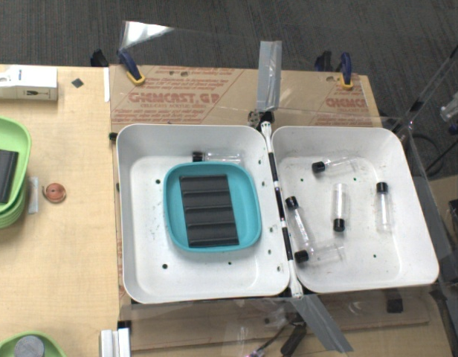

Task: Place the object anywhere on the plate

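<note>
A teal square plate (pixel 250 199) sits in the left white bin (pixel 140 222), with a black ridged insert (pixel 208 210) lying on it. Several clear tubes with black caps lie scattered in the right white bin (pixel 407 259). One of them (pixel 337 205) lies near the middle. Another tube (pixel 381 203) rests to its right, and a third tube (pixel 299 222) lies along the left wall. One more clear tube (pixel 218 157) lies in the left bin just behind the plate, against the back wall.
A green dish (pixel 10 199) holding a dark object sits at the far left of the wooden bench. A small reddish disc (pixel 55 193) lies beside it, and a white box (pixel 24 82) lies further back. Cardboard (pixel 184 95), clamped down, lies behind the bins.
</note>
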Available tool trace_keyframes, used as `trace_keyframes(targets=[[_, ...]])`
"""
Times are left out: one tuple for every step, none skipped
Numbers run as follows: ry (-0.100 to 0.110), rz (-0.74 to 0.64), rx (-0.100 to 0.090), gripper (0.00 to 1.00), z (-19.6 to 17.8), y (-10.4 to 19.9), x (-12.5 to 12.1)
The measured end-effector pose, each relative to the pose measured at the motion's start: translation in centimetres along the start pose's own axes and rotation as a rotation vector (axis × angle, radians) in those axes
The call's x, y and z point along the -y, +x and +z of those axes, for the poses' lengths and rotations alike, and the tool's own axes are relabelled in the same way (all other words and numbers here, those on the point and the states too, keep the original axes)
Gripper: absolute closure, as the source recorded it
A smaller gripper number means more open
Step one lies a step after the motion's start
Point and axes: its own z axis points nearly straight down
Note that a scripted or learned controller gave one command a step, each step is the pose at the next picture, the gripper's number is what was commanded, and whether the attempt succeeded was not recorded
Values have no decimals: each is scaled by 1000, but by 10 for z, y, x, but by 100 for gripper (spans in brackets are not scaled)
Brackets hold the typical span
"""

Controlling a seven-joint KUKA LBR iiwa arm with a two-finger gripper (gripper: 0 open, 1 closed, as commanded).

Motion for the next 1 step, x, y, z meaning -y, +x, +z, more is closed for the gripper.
trace_keyframes(targets=[[0,102,0,0,0,-25,-66]])
